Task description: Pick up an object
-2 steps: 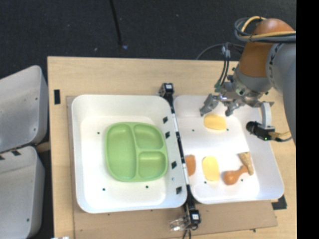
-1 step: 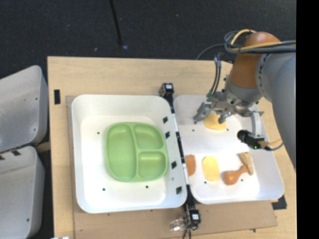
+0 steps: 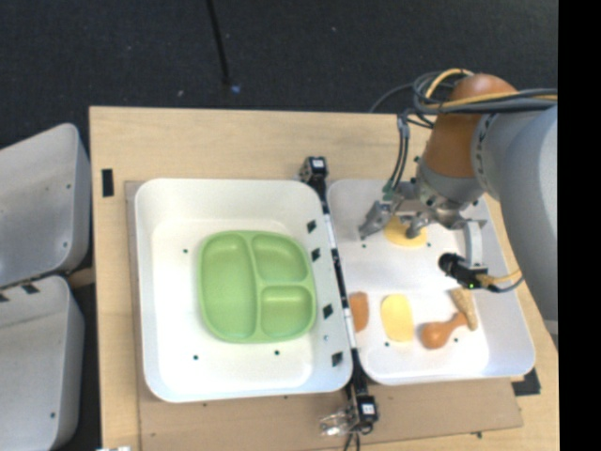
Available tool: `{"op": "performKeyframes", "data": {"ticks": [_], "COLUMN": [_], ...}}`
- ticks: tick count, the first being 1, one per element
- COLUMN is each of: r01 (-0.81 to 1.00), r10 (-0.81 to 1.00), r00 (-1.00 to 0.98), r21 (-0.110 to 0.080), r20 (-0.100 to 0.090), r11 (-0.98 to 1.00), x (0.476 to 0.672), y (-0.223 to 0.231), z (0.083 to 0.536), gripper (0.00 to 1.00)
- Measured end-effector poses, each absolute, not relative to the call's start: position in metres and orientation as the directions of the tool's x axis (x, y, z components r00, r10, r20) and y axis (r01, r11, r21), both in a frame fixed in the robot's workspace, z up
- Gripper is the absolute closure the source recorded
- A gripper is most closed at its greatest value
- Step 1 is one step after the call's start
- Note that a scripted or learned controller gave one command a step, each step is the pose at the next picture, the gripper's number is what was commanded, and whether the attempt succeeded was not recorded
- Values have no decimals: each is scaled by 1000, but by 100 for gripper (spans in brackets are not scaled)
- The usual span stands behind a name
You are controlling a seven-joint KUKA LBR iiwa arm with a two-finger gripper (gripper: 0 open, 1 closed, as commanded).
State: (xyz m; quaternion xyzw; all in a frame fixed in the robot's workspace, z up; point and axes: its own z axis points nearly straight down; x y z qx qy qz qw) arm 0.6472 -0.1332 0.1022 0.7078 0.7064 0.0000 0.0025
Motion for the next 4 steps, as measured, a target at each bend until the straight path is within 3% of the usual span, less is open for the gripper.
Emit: {"op": "performKeyframes", "data": {"ticks": [1,3,4], "r01": [1000,1000,1000], "r10": [1000,1000,1000], "r00": [4,-2,-2], "r21": [8,6,5], "r20": [-4,-1,-1], "r11": [-4,2,2], "x": [648,646,646], "y": [-134,-145,-147], "z": [115,216,243], "gripper": [100,100,100]}}
